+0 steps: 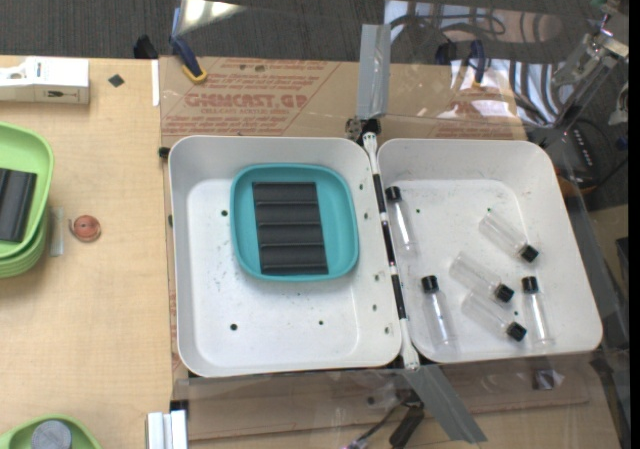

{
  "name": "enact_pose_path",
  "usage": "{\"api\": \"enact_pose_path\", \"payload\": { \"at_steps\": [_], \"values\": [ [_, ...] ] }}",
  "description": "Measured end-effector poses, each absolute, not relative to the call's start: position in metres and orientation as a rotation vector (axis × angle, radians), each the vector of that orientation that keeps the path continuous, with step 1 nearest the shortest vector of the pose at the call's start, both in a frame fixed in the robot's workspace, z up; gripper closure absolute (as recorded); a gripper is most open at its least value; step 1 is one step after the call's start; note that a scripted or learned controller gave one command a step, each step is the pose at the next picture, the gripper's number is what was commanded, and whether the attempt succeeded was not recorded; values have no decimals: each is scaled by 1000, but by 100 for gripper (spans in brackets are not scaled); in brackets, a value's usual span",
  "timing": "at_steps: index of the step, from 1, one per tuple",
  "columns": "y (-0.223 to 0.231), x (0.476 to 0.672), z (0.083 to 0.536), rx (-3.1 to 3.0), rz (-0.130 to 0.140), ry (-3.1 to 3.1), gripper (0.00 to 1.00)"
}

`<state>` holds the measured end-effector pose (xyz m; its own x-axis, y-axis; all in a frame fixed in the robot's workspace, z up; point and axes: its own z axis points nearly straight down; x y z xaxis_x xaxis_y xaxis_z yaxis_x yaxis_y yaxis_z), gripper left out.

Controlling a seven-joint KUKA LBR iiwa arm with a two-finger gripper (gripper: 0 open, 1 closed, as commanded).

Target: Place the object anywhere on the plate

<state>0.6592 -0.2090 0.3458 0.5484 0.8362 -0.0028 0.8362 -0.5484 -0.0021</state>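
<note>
The gripper's state cannot be told. Right of the teal plate (295, 222), perhaps six clear capped tubes (505, 239) lie in the right bin (565, 197).

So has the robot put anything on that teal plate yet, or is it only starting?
Only starting, it seems. Nothing looks done: the square teal plate in the left white bin carries just its dark ribbed insert. Nothing is in hand. All the clear plastic tubes with black caps, such as one, lie in the right white bin. Picking one up and carrying it over remains.
</note>
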Motion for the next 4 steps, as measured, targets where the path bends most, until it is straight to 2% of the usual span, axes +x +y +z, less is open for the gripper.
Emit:
{"api": "enact_pose_path", "payload": {
  "at_steps": [2,3,4],
  "values": [
    [-211,654,345,-2846,9,-1324,0],
    [-209,654,359,-2909,5,-1184,0],
    [-214,651,331,-2944,7,-1090,0]
  ]
}}
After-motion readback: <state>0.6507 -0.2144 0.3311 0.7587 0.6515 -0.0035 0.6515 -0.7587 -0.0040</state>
